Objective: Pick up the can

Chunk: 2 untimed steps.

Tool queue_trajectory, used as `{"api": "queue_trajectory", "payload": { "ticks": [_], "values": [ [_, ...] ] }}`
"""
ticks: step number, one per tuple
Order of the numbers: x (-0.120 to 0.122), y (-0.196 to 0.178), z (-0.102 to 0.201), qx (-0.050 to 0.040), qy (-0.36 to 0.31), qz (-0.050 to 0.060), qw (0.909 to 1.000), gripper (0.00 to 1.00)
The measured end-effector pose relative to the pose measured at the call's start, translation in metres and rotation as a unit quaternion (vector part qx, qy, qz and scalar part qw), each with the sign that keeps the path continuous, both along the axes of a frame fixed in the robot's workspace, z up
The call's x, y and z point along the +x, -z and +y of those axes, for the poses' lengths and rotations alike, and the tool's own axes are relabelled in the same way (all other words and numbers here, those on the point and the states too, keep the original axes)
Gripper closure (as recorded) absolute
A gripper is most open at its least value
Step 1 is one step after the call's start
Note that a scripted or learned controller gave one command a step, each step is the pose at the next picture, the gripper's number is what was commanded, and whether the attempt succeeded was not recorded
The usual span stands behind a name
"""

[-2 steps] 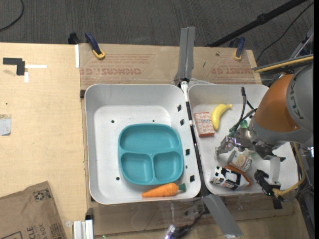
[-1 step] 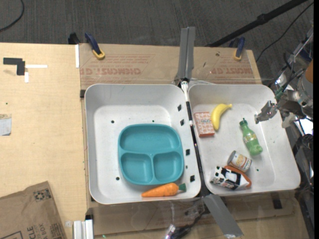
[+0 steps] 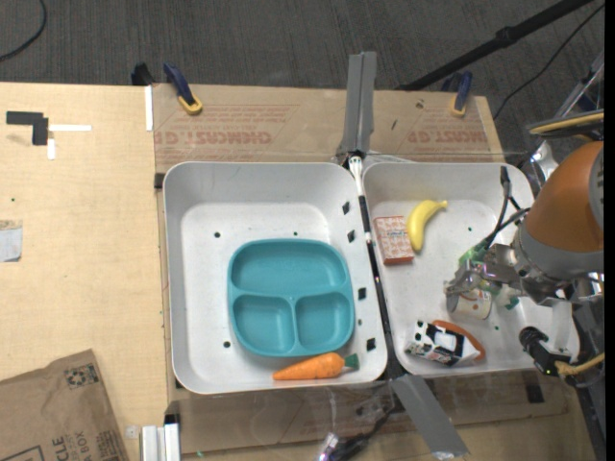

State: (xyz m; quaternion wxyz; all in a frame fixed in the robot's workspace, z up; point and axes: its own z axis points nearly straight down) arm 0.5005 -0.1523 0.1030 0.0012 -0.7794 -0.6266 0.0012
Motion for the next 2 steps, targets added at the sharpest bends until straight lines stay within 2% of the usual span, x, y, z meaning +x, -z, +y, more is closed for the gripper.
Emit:
{"api": "queue_trajectory", "payload": {
  "ticks": [1,2],
  "values": [
    [0.051,-0.027,-0.052,-0.001,0.025,-0.001,0.9997,0.0],
    [0.081,-0.007,-0.043,-0.001,0.088,-0.001,0.9961,0.0]
  ]
}}
